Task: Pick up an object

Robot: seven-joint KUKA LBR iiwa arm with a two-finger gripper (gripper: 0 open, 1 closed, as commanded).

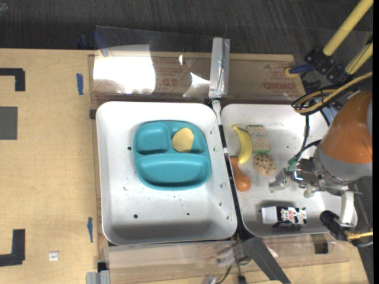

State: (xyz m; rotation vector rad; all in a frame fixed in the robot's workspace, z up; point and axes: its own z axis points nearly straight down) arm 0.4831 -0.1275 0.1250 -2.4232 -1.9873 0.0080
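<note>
End effector: lower right of the frame, over the right bin; whether it is open or closed I cannot tell, and nothing shows in its grip.
Nearest object: speckled round piece, just to its upper left.
Others: banana with long axis running top to bottom; orange piece to the left, near the bin's left wall; dark box just below, long axis left to right.
Left bin: teal tray with yellow piece, well apart.
Judgement: a short reach left suffices.
</note>
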